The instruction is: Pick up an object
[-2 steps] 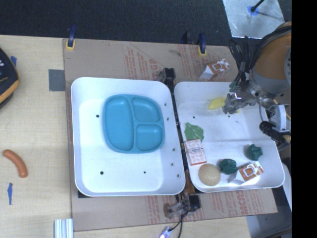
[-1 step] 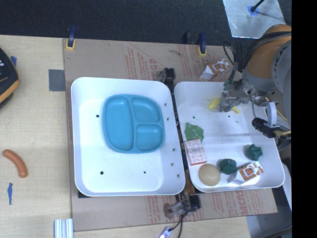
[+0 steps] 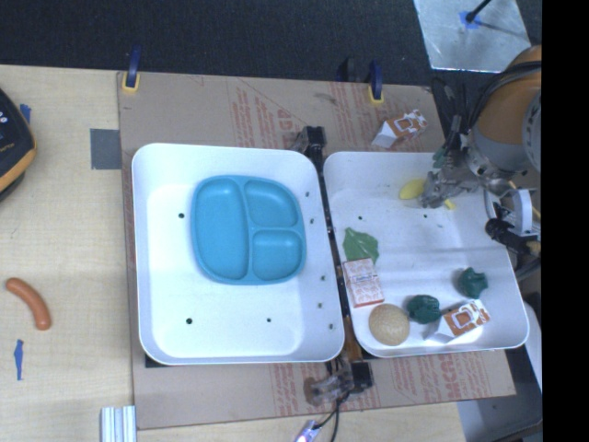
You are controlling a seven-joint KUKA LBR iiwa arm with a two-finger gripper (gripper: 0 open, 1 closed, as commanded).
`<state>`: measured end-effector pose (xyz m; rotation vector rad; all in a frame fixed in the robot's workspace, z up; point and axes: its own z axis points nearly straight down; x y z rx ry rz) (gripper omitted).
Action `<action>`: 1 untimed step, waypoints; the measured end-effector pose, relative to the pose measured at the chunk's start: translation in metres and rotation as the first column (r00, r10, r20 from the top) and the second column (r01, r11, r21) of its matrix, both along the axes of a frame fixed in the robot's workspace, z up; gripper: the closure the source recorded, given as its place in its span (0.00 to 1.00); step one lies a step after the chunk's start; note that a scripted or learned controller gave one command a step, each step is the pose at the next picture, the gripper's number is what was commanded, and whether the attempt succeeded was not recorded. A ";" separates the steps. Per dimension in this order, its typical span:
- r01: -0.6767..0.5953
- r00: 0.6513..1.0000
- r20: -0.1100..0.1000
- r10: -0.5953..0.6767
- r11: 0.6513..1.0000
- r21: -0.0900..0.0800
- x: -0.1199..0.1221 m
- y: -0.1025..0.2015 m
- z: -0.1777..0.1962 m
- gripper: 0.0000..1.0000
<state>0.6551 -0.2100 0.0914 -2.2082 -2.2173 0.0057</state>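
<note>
Yellow target: a small yellow banana-shaped toy (image 3: 411,190) lies on the floor of the right-hand shallow white bin (image 3: 396,224), toward its twelve o'clock wall.
Gripper: the grey two-finger gripper (image 3: 434,194) hangs low just at three o'clock of that yellow toy, close enough that they may be touching; from where I stand I cannot tell how it is set, and nothing shows as lifted.
Step in hand: by my reading, the descent onto a pick, with the grasp not yet proven.
Other contents: a green leaf-shaped piece (image 3: 361,244) sits near the bin's nine o'clock side, a red-and-white printed packet (image 3: 363,282) just below it, a tan round ball (image 3: 389,324) at six o'clock, two dark green lumps (image 3: 424,308) toward four o'clock.
Left bin: a light blue divided plastic plate (image 3: 248,228) rests in the left-hand white bin (image 3: 166,274).
Next move: probably centring over the yellow toy, closing, then a straight lift clear of the wall.
</note>
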 end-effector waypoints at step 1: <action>-0.002 1.000 0.007 0.002 1.000 -0.006 -0.044 0.058 0.000 0.00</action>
